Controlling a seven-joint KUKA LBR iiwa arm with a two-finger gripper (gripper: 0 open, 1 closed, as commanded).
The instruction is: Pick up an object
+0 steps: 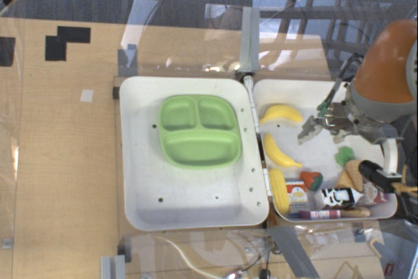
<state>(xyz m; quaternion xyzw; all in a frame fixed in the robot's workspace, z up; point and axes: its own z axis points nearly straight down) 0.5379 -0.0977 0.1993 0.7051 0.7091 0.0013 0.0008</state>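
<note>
Two white bins sit side by side on the table (59,140); the right bin (307,91) serves as the landmark for everything that matters here. Left of it, the other bin (140,199) carries a green divided plate (199,131); inside the right bin lie two bananas, one (282,114) near its upper left corner and another (279,152) just below that, slanting toward the middle; a corn cob (279,189) lies along its left wall lower down, with a strawberry (313,178), a black-and-white carton (338,196) and a cluster of small pieces packed along its lower edge. The gripper (317,126) hangs over the open middle of the right bin, arm reaching in from the bin's right side; its fingers appear spread and nothing is between them, though their tips are dark and small, so the gap is judged rather than plain. No object is taken yet. The slanting banana looks the best target, being apart from its neighbours; a good grasp would likely bring the fingers down astride its narrow width near mid-length, not along its length, and stay off the bin's left wall; the crowded lower edge risks a pinch on two things at once.
</note>
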